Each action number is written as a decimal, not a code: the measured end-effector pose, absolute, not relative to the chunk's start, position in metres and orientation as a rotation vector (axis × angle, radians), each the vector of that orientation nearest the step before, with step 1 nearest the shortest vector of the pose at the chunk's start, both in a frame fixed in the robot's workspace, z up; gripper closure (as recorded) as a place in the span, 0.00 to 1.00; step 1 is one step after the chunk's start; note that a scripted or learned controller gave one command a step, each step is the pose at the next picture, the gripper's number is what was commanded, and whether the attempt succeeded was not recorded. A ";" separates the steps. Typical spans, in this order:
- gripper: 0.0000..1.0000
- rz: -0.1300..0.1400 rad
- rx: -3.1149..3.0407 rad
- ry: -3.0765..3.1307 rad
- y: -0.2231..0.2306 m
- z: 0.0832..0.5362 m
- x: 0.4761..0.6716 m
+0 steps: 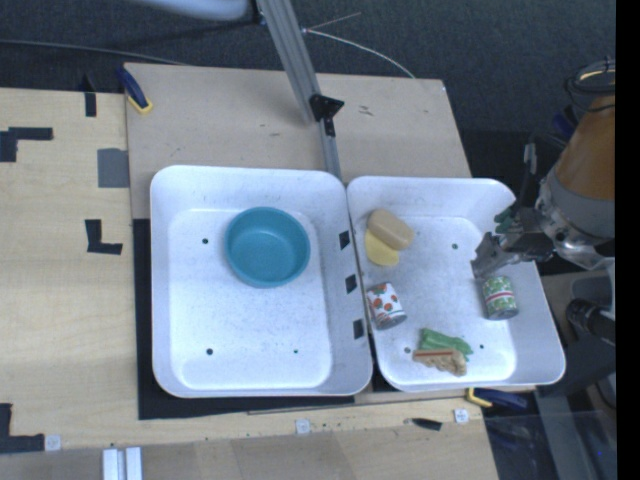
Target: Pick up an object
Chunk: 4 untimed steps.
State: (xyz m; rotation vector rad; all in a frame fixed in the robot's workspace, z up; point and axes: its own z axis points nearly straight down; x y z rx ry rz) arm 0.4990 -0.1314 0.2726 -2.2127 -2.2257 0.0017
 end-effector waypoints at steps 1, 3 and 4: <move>1.00 0.001 -2.211 -2.228 -0.072 0.268 0.510; 1.00 0.005 -2.213 -2.226 0.030 0.244 0.523; 1.00 0.005 -2.211 -2.226 0.078 0.227 0.510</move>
